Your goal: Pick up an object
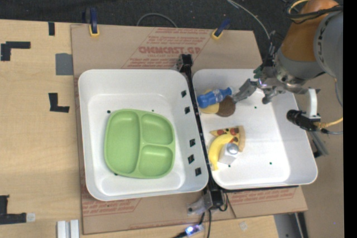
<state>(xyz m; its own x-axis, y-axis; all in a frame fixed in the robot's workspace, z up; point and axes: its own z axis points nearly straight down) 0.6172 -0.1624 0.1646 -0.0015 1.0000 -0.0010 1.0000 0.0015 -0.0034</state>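
Note:
The right bin (279, 173) holds a small blue bottle (213, 97) lying against its left wall, with a brown round object (226, 108) touching it. Nearer the front lie a yellow banana (216, 149), an orange and red toy (234, 132) and a small silvery piece (230, 154) bunched together. My gripper (254, 94) hangs over the bin's back part, just right of the brown object. Its fingers are spread, one fingertip (240, 95) pointing at the brown object, and nothing sits between them.
In the left bin (89, 86) lies a green divided plate (139, 143). A black ridge (191, 114) separates the two bins. The grey arm with its orange band (309, 22) comes in from the upper right, and a cable (312, 120) trails beside the right bin's edge.

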